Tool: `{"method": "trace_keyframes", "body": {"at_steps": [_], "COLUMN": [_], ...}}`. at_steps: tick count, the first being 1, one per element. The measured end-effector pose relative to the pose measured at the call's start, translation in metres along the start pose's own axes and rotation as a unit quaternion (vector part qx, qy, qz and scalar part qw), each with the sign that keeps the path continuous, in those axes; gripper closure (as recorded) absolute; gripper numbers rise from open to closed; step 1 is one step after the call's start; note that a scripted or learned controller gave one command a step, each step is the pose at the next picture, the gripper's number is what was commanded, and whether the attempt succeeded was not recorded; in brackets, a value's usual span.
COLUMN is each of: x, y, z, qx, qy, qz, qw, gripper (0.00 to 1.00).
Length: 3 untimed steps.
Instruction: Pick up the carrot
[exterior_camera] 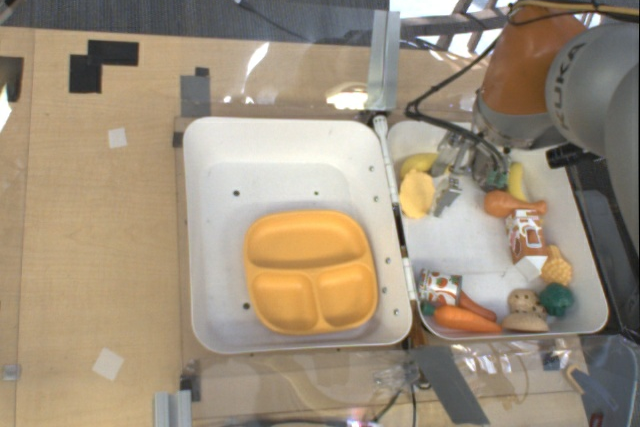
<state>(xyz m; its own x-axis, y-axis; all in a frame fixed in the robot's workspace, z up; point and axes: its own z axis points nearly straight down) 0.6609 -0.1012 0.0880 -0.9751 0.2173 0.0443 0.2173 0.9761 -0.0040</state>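
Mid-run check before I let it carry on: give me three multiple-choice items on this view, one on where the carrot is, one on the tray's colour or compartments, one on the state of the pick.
1. Where does the carrot lie?
A. On the tray
B. Near the front edge of the right bin
C. On the bench outside both bins

2. How many compartments has the orange tray in the left bin?
A. Two
B. Three
C. Five

3. How does the gripper stand to the carrot?
A. Apart from it, up near the bin's back
B. Touching it
C. Lifting it clear

Key: 1 B, it lies beside the small carton; 2 B, one long section and two smaller; 3 A, the gripper hangs by the yellow pieces, far from the carrot.
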Motion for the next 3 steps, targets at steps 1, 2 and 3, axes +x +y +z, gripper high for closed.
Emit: {"method": "trace_keyframes", "body": {"at_steps": [1, 2, 3], "x": [0.049, 0.055, 0.019], "y": [0.003, 0.005, 0.013], "z": [0.001, 0.001, 0.0], "qx": [-0.004, -0.005, -0.002], "qy": [-0.027, -0.028, -0.011], "qz": [0.043, 0.08, 0.154], "qw": [0.9987, 0.9964, 0.988], "gripper": [0.0, 0.0, 0.0]}}
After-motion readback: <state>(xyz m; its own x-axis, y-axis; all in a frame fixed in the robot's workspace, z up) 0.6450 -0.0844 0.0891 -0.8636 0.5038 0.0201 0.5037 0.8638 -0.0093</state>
